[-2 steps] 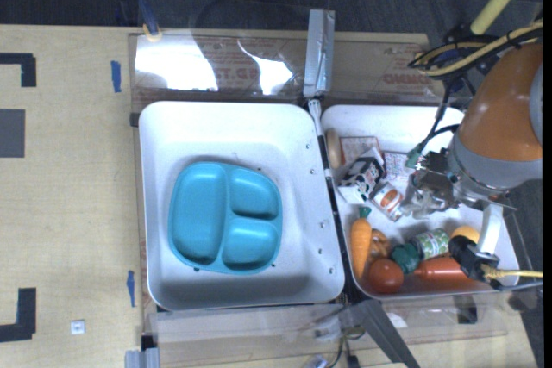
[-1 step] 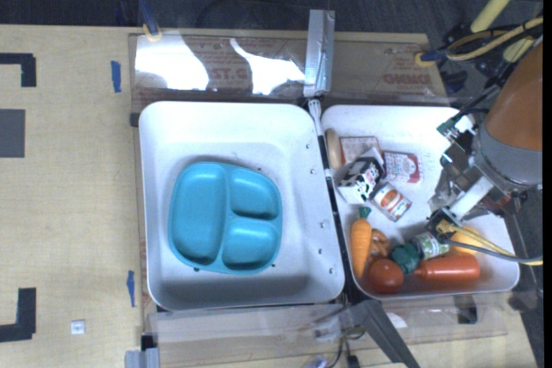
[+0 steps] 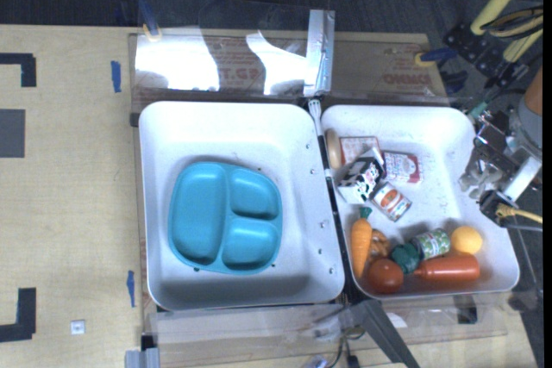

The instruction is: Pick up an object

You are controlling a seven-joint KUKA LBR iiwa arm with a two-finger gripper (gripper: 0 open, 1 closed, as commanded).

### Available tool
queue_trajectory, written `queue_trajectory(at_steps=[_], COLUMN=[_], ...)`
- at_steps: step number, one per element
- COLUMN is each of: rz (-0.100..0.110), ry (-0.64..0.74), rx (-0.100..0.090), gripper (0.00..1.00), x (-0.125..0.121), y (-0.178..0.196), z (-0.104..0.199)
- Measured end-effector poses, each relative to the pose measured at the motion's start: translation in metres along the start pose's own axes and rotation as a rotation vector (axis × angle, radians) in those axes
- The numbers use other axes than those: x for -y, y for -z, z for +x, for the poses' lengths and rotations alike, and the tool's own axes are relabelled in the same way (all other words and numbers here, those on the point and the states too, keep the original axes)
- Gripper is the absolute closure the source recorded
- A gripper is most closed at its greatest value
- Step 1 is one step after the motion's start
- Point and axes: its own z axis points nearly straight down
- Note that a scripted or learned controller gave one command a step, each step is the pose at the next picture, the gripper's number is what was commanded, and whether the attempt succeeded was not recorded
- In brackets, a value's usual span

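Camera view: the gripper [image 3: 498, 185] sits at the right bin's [image 3: 448, 123] right rim, and whether it is open or closed cannot be told; the candidate objects, carrot [image 3: 360, 242], tomato [image 3: 385, 274] and sausage [image 3: 447, 269], lie crowded and touching in the near corner. Risk, in my judgement: a descent there could strike a neighbour or the wall and close on nothing. The bins rest on a pale wooden bench [image 3: 60, 211], with a blue divided plate [image 3: 226, 217] in the left bin and dark carpet beyond.

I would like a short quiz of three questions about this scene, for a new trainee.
1. True or false: the blue divided plate lies in the left bin.
2. Which bin holds the carrot? A) left B) right
3. Fill in: the yellow ball lies next to the red ____.

Key: 1 true; 2 B, the right bin; 3 sausage. The gripper is at the right bin's right edge.
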Motion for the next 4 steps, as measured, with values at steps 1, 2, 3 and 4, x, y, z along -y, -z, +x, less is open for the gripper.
queue_trajectory(at_steps=[1,2,3,4], rz=[-0.003,-0.002,0.009,-0.007], ry=[0.281,0.340,0.244,0.337], rx=[-0.002,-0.003,0.003,-0.005], gripper=[1.00,1.00,1.00,1.00], x=[0.017,0.057,0.034,-0.021], y=[0.074,0.100,-0.007,0.125], z=[0.008,0.011,0.050,0.067])
